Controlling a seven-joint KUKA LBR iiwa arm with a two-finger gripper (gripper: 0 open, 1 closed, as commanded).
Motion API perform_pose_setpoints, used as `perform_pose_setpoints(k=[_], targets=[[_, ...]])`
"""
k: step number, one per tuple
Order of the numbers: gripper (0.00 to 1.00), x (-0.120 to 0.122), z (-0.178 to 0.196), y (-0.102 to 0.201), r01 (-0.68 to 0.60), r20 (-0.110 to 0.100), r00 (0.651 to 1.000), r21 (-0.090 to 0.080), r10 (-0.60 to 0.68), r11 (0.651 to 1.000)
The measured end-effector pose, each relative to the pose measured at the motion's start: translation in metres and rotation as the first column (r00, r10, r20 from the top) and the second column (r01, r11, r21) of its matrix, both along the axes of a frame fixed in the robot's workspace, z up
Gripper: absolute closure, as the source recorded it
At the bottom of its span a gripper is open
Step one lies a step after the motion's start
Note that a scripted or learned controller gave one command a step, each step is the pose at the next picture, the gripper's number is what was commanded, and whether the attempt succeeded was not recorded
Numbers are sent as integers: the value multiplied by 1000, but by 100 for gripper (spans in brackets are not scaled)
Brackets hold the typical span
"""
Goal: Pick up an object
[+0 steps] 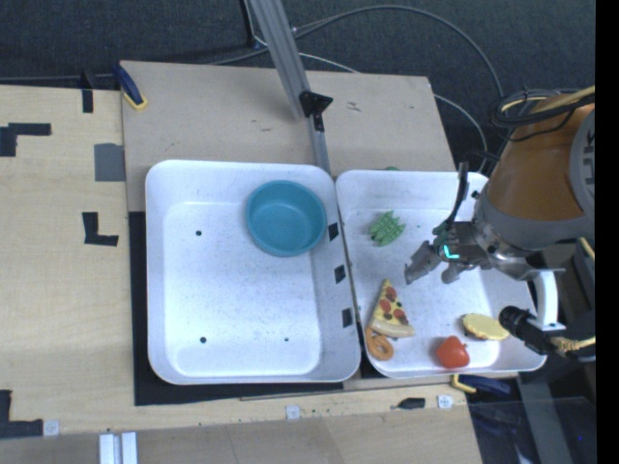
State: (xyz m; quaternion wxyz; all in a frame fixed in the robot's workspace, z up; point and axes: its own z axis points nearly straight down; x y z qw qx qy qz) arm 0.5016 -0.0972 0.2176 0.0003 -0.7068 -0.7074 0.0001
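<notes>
The end effector is hovering over the middle of the right bin, its fingers spreading apart with nothing between them. The pizza slice is lying just below and to its left, the green leafy piece above and to its left. The red tomato and yellow piece are sitting nearer the bin's front edge. The blue bowl is resting in the left bin.

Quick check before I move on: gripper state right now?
Gripper: open, holding nothing, over the right bin, apart from the pizza slice.
</notes>
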Motion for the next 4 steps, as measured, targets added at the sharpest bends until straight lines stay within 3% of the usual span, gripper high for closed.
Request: perform_pose_setpoints(k=[1,4], targets=[[0,0,0,0,0,0,1000,0,0,1000],[0,1,-129,1,0,0,1000,0,0,1000]])
